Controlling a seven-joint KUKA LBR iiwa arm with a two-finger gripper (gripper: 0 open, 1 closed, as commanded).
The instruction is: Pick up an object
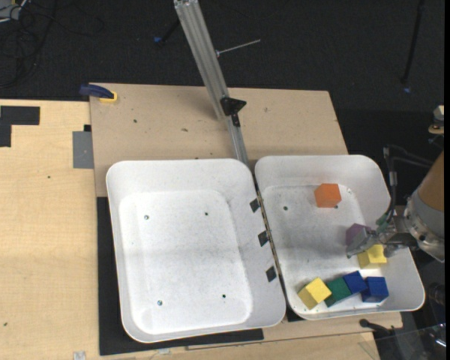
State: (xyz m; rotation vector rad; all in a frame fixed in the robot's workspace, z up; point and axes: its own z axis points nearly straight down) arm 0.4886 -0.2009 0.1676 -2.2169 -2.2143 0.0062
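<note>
Where the gripper (376,240) hangs (right bin), a purple block (355,235) lies just beside

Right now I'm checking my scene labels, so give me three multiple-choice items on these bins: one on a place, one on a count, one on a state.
1. Where does the orange block lie?
A. In the left bin
B. In the right bin, toward its far side
C. On the bench outside both bins

2. How many yellow blocks lie in the right bin?
A. None
B. Two
C. Four

3. How does the orange block stand to the other blocks?
A. Apart from them, touching none
B. Stacked on the green block
C. Pressed against the blue blocks

Answers: 1 B, it sits on the right bin's floor near the far wall. 2 B, one yellow block by the green block, another near the gripper. 3 A, bare white floor surrounds it.
</note>
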